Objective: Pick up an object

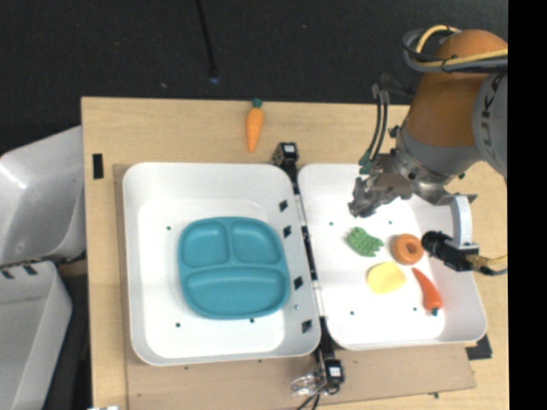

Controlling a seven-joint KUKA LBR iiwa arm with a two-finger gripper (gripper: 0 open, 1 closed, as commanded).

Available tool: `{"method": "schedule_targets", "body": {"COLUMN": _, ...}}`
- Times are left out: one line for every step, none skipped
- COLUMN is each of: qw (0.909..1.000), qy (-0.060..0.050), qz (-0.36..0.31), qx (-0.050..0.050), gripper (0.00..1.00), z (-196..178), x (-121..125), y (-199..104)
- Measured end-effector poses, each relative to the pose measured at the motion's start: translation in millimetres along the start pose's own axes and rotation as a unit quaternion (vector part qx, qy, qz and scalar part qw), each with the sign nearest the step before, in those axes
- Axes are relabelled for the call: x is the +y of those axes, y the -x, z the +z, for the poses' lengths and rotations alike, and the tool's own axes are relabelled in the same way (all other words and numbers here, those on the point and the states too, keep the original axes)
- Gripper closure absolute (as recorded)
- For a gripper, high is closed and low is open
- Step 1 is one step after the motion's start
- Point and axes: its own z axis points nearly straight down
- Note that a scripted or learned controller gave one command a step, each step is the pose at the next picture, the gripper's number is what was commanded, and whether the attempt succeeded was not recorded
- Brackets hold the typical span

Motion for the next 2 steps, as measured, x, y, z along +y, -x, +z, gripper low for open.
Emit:
{"method": "schedule_targets", "body": {"qw": 1.0000, "qy": -0.001, "qz": 0.001, "qx": 0.000, "gripper": 1.00, "z": 9.2, "x": 3.2, "y": -43.7}}
{"method": "schedule_targets", "body": {"qw": 1.0000, "qy": 0.000, "qz": 0.000, "qx": 0.000, "gripper": 1.00, "z": 4.2, "x": 10.5, "y": -91.4}}
